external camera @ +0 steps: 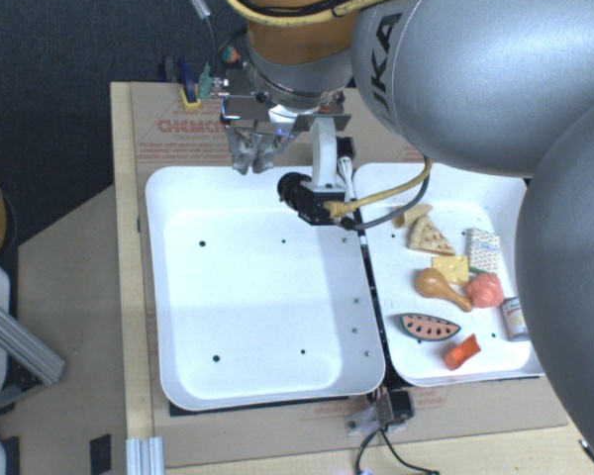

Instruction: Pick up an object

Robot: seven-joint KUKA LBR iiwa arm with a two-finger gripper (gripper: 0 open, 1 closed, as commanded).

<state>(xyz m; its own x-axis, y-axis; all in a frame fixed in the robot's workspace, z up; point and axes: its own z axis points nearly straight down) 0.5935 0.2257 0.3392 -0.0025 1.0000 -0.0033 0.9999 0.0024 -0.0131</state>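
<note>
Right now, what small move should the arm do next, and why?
Probably swing the claw toward the right bin. It hangs over the far rim of the left bin, while the toys, such as the watermelon slice and chicken leg, lie in the right one.

Vantage: a single fixed camera above the bench, looking down at a slant.
Facing: toward the two shallow white plastic bins, the left bin [178,265] whole in frame, the right bin [495,364] partly cut off by the arm.
Nearness: close; the big grey metal arm with its orange band [475,57] looms across the top and right.
Edges: the pale wooden bench [139,166] runs off the bottom; dark floor shows at upper left.
Overlap: one view, nothing shared.
</note>
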